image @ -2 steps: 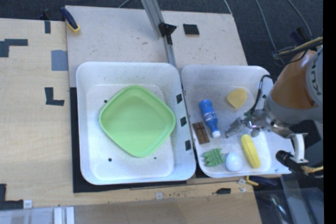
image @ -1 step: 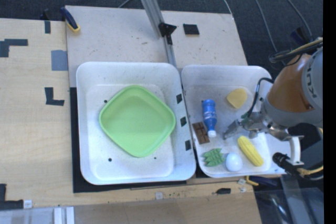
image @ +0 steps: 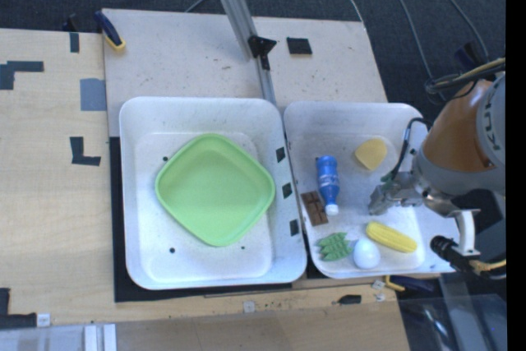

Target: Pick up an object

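Right bin (image: 394, 113): holds all candidate objects. Gripper (image: 388, 197) poised in its right half, above the yellow corn (image: 392, 237). Finger opening: cannot tell; nothing visibly held.

Recommended: descend straight onto the corn's midpoint, fingers closing across its narrow width, clear of the bin wall and the white egg (image: 366, 254) beside its left end.

Corn: near the bin's front right corner, lying flat, long axis running from left-rear to right-front, roughly parallel to the bench's front edge.

Blue bottle (image: 327, 181): mid-bin, cap toward the front edge.

Single fixed camera above bench (image: 49, 177), angled down, both bins (image: 131, 177) visible.
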Controlling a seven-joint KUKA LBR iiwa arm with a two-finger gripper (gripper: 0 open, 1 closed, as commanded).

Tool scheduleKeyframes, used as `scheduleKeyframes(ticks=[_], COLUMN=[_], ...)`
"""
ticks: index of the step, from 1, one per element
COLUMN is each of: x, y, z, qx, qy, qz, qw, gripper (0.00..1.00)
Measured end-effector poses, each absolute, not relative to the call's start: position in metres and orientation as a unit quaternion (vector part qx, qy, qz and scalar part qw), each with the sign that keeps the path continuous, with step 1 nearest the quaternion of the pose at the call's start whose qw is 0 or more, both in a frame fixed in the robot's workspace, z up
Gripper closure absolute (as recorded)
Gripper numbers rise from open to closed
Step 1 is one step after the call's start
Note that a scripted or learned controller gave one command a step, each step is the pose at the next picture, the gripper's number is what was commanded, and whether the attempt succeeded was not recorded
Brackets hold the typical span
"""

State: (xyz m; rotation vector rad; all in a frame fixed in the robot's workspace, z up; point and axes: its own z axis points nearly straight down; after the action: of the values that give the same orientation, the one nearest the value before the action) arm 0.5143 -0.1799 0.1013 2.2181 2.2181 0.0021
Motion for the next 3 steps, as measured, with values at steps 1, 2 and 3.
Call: scheduleKeyframes(ticks=[1,2,3], x=[0.508,0.499,0.500], y=[-0.177,-0.179,-0.179], z=[0.160,0.210,0.262], qx=[0.707,0.707,0.707], qy=[0.707,0.707,0.707], qz=[0.0011,0.0009,0.0010], qw=[0.002,0.002,0.002], gripper=[1.00,1.00,1.00])
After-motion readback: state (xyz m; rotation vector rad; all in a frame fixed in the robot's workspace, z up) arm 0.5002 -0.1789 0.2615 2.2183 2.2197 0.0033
